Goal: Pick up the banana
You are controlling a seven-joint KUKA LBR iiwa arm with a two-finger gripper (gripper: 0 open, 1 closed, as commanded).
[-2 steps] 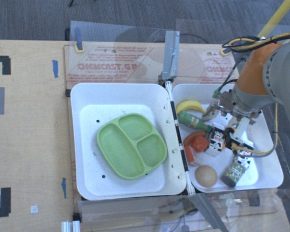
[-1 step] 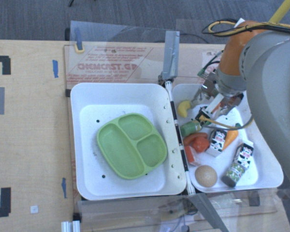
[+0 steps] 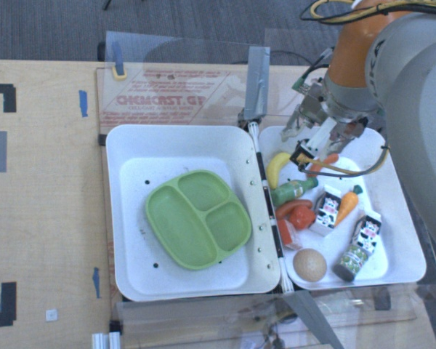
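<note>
Your banana (image 3: 278,168) lies in the right bin (image 3: 401,220), in its upper left part, close to the wall that bin shares with the left bin (image 3: 131,158). It is curved and yellow, and one end points down towards a green bottle (image 3: 293,190), which lies on its side just below it.

The arm (image 3: 356,57) reaches in from the right and hangs over the top of the right bin. Its jaws sit just to the right of the banana, over a small orange thing (image 3: 323,165) that looks like a carrot. You cannot tell from this view whether the jaws are released or clenched, or whether they touch the banana. Nothing shows between them.

Below the bottle you see a red vegetable (image 3: 299,215). Just right of it stands a small cow-print carton (image 3: 327,211), and a carrot (image 3: 347,203) leans against the carton's right side. Further down lie a brown egg (image 3: 309,265) near the bin's lower left corner and a cow-print bottle (image 3: 360,246) to the egg's right, tilted.

In the left bin a green plate (image 3: 198,219) with three compartments lies flat near the middle. Both bins rest on the wooden counter (image 3: 43,195).
</note>
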